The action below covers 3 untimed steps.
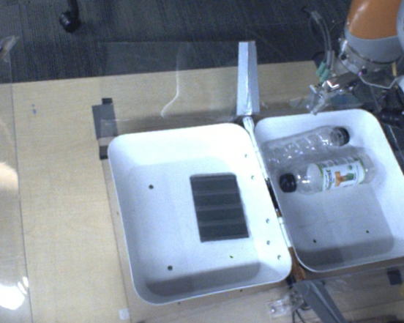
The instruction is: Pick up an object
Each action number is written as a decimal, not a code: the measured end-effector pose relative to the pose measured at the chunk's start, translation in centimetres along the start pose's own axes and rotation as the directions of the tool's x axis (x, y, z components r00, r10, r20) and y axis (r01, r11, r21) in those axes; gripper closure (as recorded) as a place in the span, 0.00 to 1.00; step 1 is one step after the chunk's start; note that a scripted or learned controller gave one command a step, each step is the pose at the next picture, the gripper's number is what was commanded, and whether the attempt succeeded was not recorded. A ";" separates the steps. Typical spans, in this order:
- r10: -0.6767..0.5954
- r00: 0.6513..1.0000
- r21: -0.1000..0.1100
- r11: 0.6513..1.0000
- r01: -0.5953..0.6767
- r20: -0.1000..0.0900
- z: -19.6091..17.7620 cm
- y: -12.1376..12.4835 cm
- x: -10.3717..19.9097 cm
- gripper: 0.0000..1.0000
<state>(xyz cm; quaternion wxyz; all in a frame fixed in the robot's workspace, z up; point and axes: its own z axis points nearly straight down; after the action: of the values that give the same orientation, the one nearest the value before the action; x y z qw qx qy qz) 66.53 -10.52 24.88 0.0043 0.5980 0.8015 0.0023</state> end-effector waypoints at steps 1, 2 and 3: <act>-0.179 0.984 0.003 0.984 0.179 -0.003 4.0 -2.1 5.1 1.00; -0.179 0.984 0.002 0.984 0.179 -0.003 3.9 -2.1 5.1 0.00; -0.197 0.980 -0.010 0.980 0.197 0.003 12.1 -3.9 3.0 0.00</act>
<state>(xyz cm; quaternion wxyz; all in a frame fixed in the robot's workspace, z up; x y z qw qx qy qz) 62.09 -8.75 12.72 0.0084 0.5157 0.8567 0.0051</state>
